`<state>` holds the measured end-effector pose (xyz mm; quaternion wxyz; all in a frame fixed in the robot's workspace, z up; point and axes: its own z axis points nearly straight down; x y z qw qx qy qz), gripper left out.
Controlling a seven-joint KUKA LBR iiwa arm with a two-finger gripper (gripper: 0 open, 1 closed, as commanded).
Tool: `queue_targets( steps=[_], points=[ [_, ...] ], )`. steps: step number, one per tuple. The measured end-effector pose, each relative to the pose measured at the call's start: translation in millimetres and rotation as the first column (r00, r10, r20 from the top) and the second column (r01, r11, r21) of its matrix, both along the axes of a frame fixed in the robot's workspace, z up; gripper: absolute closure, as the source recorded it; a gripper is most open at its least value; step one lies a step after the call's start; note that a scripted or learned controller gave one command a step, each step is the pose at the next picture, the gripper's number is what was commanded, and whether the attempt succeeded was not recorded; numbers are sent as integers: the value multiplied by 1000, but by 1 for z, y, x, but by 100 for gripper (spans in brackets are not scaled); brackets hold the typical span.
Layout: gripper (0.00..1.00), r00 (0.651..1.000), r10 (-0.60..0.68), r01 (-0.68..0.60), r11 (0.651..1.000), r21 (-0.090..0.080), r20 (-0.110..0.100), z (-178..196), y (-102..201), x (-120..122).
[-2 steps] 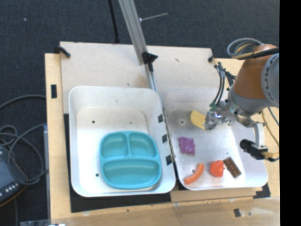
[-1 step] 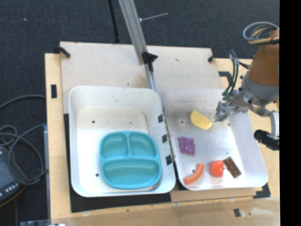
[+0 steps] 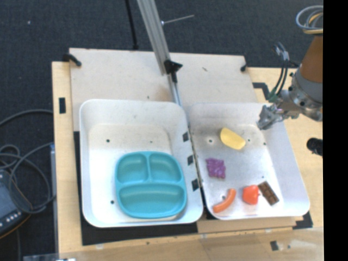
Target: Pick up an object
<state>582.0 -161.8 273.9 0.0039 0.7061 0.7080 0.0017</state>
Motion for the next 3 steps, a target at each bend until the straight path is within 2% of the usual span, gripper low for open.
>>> queue_targets(
  steps=[2, 3],
  points=[
    [100, 1000, 4, -4, 1000, 3, -6, -5, 88, 27],
    [100, 1000, 5, -5, 1000, 5, -9, -17, 149, 32]
  ],
)
